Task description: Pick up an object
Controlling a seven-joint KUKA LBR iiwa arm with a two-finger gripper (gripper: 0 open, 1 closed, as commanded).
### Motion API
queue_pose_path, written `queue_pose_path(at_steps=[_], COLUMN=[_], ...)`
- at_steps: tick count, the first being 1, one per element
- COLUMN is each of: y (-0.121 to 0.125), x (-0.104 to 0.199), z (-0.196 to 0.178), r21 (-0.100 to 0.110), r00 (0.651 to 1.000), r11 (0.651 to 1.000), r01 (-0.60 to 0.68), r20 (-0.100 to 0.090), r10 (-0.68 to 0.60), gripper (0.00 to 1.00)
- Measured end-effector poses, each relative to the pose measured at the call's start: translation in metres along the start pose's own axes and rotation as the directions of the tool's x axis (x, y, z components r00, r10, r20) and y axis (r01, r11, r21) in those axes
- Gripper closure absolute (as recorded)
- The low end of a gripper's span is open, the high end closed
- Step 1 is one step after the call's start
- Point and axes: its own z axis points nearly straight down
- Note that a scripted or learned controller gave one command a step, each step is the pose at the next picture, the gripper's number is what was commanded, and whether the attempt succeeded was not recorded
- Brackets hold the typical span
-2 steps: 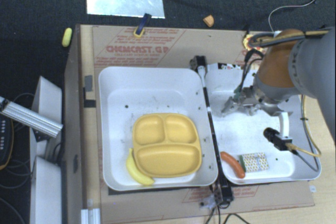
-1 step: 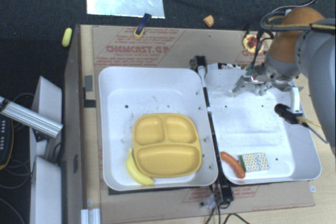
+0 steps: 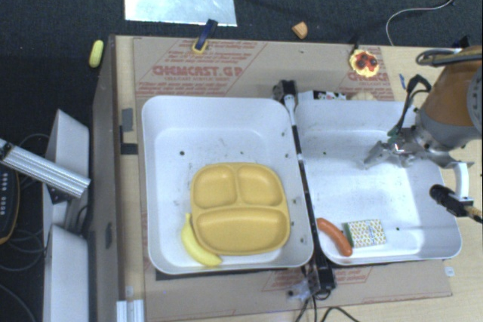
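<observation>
Arm enters from the right, orange band above the wrist. Gripper (image 3: 377, 155) hangs low over the right bin (image 3: 423, 185), upper middle of its floor. Nothing shows between the fingers. Whether they stand apart or together: cannot tell, the tip is small and grey against white.

Right bin, near front edge: a hot dog (image 3: 334, 236), orange-red, narrow, rounded ends, lying slantwise. Just beside it, to its right, a small sponge (image 3: 364, 233), flat rectangle, pale with a speckled green face. The two look close enough to touch; not certain.

Left bin (image 3: 162, 162): a yellow divided plate (image 3: 240, 207), three compartments, taking up the front half. A banana (image 3: 198, 245) lies tucked against the plate's front-left rim, partly under it by the look.

Handling, as a guess:
- Hot dog likely a light toy, smooth, apt to roll or slip. Take it across the narrow middle, fingers square to its length.
- Sponge likely soft and light, forgiving; pinch across the short sides. Low profile means fingers must reach the bin floor.
- Plate stiff, wide, too broad for the jaws except at the rim. Poor pick.
- Banana crowded by plate and bin wall; little room for fingers.

Nearest candidates to the gripper are hot dog and sponge, both well apart from it, toward the front.
</observation>
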Motion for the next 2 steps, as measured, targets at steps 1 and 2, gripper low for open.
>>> queue_pose_path(at_steps=[1,2], y=[-0.079,-0.002], x=[0.027,0.001], z=[0.000,0.000], r21=[0.001,-0.002], r00=[1.000,1.000], r11=[1.000,1.000], r01=[0.000,0.002], r20=[-0.002,0.000], r10=[0.000,-0.002], gripper=[0.00,0.00])
